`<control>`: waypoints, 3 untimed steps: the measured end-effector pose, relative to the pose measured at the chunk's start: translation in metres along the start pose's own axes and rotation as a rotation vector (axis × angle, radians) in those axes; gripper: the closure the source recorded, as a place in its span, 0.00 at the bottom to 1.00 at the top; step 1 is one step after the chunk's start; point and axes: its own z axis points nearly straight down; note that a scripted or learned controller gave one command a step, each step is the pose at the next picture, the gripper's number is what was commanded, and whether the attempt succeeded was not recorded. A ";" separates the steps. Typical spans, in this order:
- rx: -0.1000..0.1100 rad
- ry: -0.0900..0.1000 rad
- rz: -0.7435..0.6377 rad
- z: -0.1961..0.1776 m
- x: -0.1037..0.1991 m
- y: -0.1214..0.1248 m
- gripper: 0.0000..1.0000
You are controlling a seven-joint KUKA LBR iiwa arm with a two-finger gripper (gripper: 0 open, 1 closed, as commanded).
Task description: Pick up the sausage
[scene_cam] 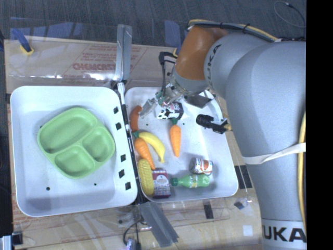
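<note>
Sausage (135,117) lies against the right bin's (225,155) left wall; gripper (165,104) hovers near, finger state unclear. Wall could block the grasp.

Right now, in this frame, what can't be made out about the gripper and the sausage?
- Gripper: small and cluttered in the camera view, under the arm's wrist; open or shut can't be told.
- Sausage: lies against the right bin's left wall; its lower end is hidden by the carrot and banana.
- Can and bottle: labels too small to read.
</note>
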 end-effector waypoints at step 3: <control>-0.012 -0.006 -0.055 -0.002 0.014 -0.022 0.00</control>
